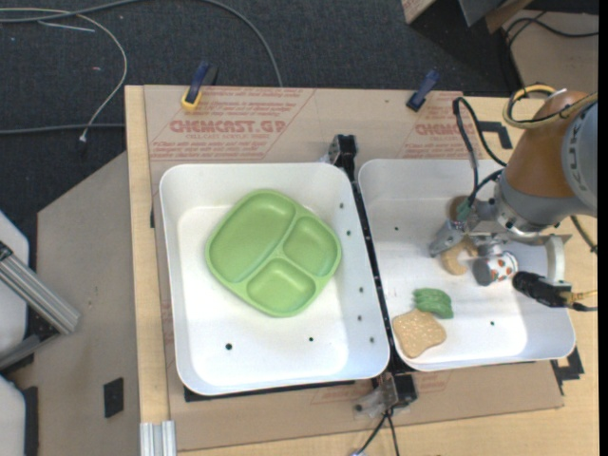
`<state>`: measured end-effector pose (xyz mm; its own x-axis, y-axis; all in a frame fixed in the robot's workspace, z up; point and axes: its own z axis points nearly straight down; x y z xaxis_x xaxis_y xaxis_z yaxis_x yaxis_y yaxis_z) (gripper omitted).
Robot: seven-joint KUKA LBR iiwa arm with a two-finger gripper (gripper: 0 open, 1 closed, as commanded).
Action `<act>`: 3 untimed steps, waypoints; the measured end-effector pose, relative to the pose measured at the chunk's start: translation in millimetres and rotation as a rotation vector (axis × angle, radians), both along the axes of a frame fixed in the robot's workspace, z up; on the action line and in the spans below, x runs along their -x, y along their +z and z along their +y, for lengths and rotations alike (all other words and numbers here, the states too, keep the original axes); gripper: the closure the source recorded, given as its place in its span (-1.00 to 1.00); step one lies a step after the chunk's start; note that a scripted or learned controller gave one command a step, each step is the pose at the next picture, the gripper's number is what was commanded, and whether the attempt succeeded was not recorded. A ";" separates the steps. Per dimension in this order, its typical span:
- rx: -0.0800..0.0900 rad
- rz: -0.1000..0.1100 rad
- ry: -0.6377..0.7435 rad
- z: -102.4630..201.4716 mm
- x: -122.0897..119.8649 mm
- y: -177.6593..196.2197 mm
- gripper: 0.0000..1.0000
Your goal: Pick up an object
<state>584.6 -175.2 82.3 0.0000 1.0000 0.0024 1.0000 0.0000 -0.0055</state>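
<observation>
We look down from the camera above the bench and see two white bins side by side on a brown board. The left bin (190, 350) has a green plate (274, 251) lying flat in it, with three little sections. The plate sits near the middle of that bin, turned a bit at a slant.

The right bin (404, 193) has a few small things in it. Near its front edge lies a tan cracker (419, 332), and touching it just behind is a small green leafy thing (434, 301).

The arm (551, 160) comes in from the right, grey with an orange band. Its gripper (467, 253) is low down in the right bin, near the middle. Right by it we see a small tan thing (457, 262) and a small round thing (496, 270) with white, grey and red on it. They are close under the gripper, but we cannot tell if it is open or closed, or if it holds anything.

Two blue clamps (199, 82) pinch the back edge of the board.
</observation>
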 end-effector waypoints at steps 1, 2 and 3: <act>0.002 -0.008 0.000 -0.7 -2.2 15.1 1.00; 0.004 -0.013 0.002 1.9 -4.2 79.9 1.00; 0.004 -0.013 0.002 11.2 -5.8 139.6 1.00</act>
